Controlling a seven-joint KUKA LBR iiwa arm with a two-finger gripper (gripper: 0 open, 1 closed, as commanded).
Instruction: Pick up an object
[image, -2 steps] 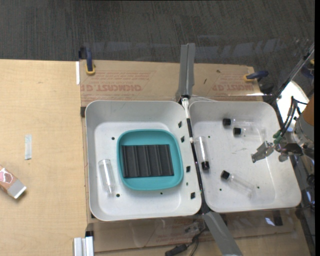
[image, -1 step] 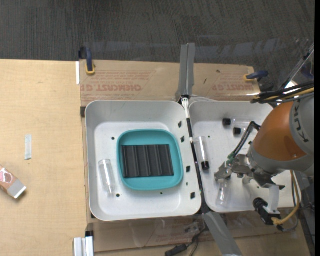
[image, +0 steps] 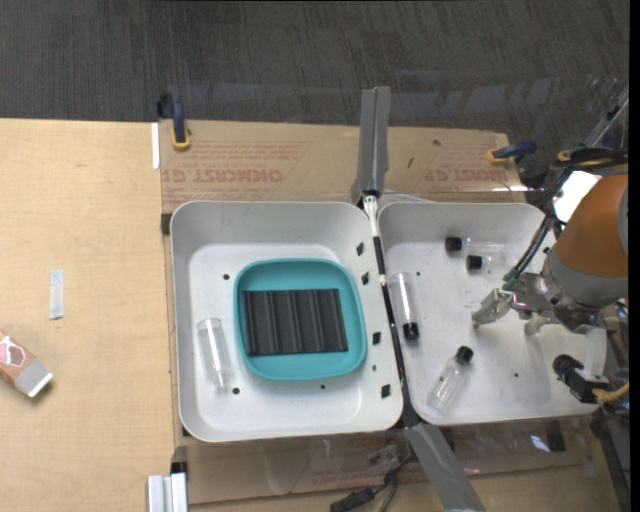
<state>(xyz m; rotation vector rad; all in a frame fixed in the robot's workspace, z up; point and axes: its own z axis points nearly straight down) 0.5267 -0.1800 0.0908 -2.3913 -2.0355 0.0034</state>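
Gripper (image: 492, 308) sits over the right bin (image: 520, 405), at the right-middle of the frame, the orange-banded wrist behind it toward the right edge. Metal fingers point left toward the bin's centre; they look slightly apart with nothing between them, though the view is small and I hold that loosely.

No object named, so the nearest is the likely target. Candidates in the right bin:
- a clear vial with black cap (image: 450, 377), below and left of the gripper, near it. Long axis runs diagonally, cap to the upper right, body to the lower left
- a long clear tube (image: 404, 307) against the bin's left wall, directly left of the gripper, farther off, lying almost vertical in the frame, dark end at the bottom
- two small capped vials (image: 470, 252) above and left of the gripper, in the bin's upper part

Judgement: the diagonal vial is closest; the move would be down-left, with the fingers turned to close across its slant rather than along it.

Left bin (image: 190, 330) carries a teal tray (image: 297, 320) and another clear vial (image: 212, 350), well apart from the gripper
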